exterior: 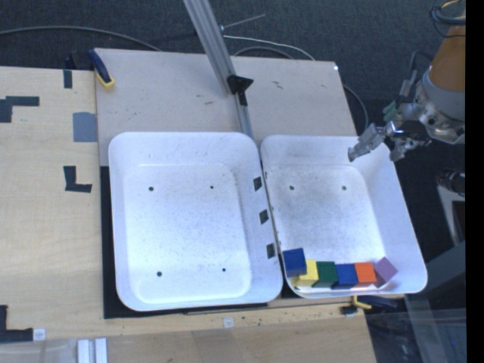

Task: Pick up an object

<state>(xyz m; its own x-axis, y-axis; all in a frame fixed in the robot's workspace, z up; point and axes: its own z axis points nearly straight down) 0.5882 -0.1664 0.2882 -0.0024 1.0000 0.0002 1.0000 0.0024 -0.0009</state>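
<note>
Coloured blocks sit in a tight row along the front wall of the right bin (393, 203): a blue block (293, 261) perched at the left end with a yellow block (308, 275) just below and beside it, then a green block (326, 272), a second blue one (346, 274), an orange block (365, 273) and a purple block (386, 269) tilted into the front right corner. They touch one another, packed against the rim, so none stands free. The left bin (128, 203) lies alongside, toward the tabletop's (174, 89) left, and a metal pole (212, 36) slants down from the back edge to where the two bins meet.

The hand (376, 146) hangs over the back right corner of the right bin, well apart from the blocks, its two fingers spread and nothing between them. From where I stand this looks like the approach: no block has been chosen or touched yet, and the pick is all to come.

The next move, I'd judge, calls for a reach across the bin to its front edge, then a descent onto one block. The perched blue one or the purple end piece look the easiest, since each has at least one side exposed. The middle ones leave little room for fingers, and the bin wall close behind may get in the way
</note>
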